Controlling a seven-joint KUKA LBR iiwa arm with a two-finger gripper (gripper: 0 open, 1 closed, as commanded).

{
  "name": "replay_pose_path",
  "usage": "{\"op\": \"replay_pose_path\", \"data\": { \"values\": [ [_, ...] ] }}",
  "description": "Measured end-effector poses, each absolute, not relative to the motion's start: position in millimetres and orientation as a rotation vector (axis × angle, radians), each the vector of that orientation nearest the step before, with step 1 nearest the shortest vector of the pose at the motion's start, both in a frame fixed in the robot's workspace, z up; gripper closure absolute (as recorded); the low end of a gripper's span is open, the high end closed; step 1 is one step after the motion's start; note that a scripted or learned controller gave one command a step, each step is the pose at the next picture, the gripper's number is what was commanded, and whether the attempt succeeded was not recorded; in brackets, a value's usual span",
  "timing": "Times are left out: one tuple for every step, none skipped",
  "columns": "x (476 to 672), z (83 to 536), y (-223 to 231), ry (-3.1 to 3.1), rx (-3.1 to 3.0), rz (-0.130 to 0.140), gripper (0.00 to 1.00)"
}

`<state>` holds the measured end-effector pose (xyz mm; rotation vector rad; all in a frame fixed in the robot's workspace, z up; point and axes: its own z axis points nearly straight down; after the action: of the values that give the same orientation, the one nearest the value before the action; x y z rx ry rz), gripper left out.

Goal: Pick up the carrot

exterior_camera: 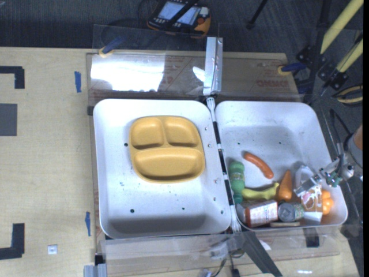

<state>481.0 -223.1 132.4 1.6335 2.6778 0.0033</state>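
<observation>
Your gripper (330, 176) is just right of the carrot (285, 186); whether it holds anything I cannot tell. Approach from above, avoiding the can (288, 212).

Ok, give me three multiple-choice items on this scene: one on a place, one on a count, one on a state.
1. Where is the yellow tray?
A. left bin
B. right bin
C. on the bench outside the bins

2. How many compartments does the tray have?
A. two
B. three
C. five

3. How does the carrot lie?
A. alone on bare floor in the left bin
B. on the tray
C. in the right bin, among other items

Answers: 1 A, it sits in the left bin. 2 B, two small above one wide. 3 C, it lies beside the hot dog and the green bottle, near the end effector.
</observation>
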Motion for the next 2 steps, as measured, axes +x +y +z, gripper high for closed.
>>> {"op": "replay_pose_path", "data": {
  "values": [
    [484.8, 116.7, -156.5, 2.473, 1.901, 0.008, 0.0],
    [490.8, 104.7, -123.3, 2.59, 1.685, 0.01, 0.0]
  ]
}}
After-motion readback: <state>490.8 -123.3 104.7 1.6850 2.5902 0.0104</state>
